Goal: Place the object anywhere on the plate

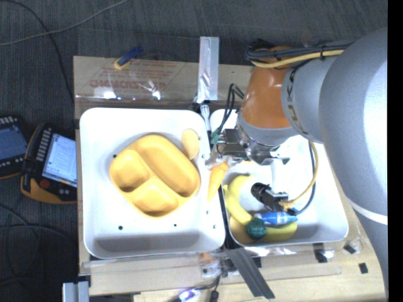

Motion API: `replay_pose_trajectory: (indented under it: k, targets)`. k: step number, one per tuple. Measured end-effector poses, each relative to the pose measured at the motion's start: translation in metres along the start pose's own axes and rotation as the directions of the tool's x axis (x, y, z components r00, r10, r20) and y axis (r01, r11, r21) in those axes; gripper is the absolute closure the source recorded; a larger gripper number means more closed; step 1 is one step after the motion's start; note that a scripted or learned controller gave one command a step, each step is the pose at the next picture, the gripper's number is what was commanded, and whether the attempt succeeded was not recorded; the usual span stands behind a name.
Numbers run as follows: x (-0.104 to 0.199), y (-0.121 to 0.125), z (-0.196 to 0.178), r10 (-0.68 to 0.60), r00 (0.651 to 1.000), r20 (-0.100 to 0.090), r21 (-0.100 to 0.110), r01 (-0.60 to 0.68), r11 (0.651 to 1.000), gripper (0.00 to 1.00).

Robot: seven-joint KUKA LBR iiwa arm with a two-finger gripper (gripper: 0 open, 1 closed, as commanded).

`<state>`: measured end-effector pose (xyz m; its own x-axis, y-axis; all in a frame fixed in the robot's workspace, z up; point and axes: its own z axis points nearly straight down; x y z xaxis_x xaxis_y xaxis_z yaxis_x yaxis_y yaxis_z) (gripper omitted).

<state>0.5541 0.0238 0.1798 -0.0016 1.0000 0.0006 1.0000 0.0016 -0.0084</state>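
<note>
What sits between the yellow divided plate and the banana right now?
In the camera view, a small orange carrot lies across the bins' shared rim, between the yellow compartment plate and the yellow banana.

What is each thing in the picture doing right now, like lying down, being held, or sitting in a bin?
Yellow divided plate: lying flat in the left bin, tilted diagonally.
Pale oval piece: resting at the plate's upper right edge.
Carrot: hanging just below the gripper, above the divide between the bins; grip unclear.
Banana: lying in the right bin.
Blue and green items: resting on the banana.
</note>
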Motion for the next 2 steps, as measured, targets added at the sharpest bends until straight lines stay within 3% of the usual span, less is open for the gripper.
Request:
replay_pose_trajectory:
  k: [1,2]
  targets:
    - [0.0000,0.0000,-0.0001,0.000,1.000,0.000,0.000,0.000,1.000,0.00]
    - [0.0011,-0.0003,-0.0053,-0.003,1.000,-0.001,0.007,0.003,1.000,1.00]
